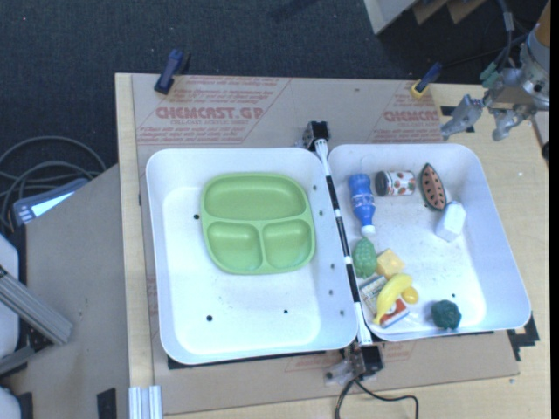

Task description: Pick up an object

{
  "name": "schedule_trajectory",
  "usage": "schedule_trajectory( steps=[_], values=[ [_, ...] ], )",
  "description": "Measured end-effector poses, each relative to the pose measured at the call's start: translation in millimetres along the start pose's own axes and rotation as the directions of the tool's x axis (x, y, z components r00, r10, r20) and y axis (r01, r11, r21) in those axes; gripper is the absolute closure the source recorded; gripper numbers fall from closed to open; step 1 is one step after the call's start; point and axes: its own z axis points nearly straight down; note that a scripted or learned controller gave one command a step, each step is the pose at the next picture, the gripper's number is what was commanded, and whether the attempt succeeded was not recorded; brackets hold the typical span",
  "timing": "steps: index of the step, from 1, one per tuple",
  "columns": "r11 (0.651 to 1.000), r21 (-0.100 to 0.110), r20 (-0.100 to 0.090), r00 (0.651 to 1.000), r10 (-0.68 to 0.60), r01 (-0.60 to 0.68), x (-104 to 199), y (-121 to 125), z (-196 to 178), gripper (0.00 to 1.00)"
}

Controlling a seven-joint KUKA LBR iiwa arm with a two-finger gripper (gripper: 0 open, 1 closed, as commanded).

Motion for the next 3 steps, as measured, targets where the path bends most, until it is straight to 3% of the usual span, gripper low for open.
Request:
schedule_trajectory(
  steps=[1, 2, 3],
  values=[
    [1.0, 0.003, -0.001, 1.0, 0.001, -0.001, -32, -97, 148, 0.0],
    [1.0, -0.004, 0.001, 1.0, -0.001, 0.001, 16, -54, 186, 0.0],
    [0.999, 0.037, 0.0, 1.0, -0.002, 0.002, 50, 1, 161, 0.0]
  ],
)
